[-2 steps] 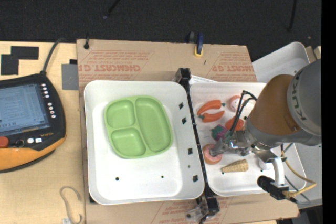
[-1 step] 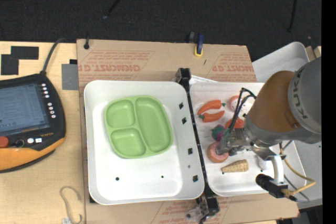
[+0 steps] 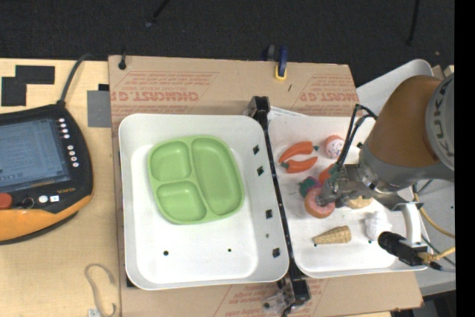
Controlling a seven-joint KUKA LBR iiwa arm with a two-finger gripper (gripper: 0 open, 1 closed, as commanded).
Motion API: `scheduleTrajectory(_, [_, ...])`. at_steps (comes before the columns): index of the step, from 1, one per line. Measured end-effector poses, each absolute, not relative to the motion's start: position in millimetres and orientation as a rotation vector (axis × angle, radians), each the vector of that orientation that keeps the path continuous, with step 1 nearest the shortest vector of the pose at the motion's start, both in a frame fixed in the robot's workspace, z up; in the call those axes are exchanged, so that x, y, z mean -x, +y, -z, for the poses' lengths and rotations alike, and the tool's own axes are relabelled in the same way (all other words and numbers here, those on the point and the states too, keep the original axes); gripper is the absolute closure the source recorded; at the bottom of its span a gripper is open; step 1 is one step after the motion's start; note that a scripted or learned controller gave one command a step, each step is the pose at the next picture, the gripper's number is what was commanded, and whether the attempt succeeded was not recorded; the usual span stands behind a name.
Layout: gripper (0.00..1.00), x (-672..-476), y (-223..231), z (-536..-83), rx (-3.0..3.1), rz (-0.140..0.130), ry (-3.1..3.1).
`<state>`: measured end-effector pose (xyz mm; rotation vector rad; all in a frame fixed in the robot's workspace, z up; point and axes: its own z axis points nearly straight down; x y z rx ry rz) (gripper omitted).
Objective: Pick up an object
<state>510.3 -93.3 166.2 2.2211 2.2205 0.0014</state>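
One gripper, two bins, one tray

Right bin holds the pickable objects. Orange-red carrot-shaped toy lies flat near the bin's far left part, pointing roughly left-right. Round white-and-pink piece sits just right of it, toward the far edge. Red round toy lies mid-bin, partly hidden. Tan cone lies on its side near the near edge, tip pointing left.
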Motion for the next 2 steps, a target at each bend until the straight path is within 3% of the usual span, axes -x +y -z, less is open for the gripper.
scheduleTrajectory(1, [1.00, -518.9, -100.1, -221.4, -2.221, -0.002, 2.219])
scheduleTrajectory(2, [1.00, -518.7, -101.4, -227.1, -2.225, 0.001, 2.221])
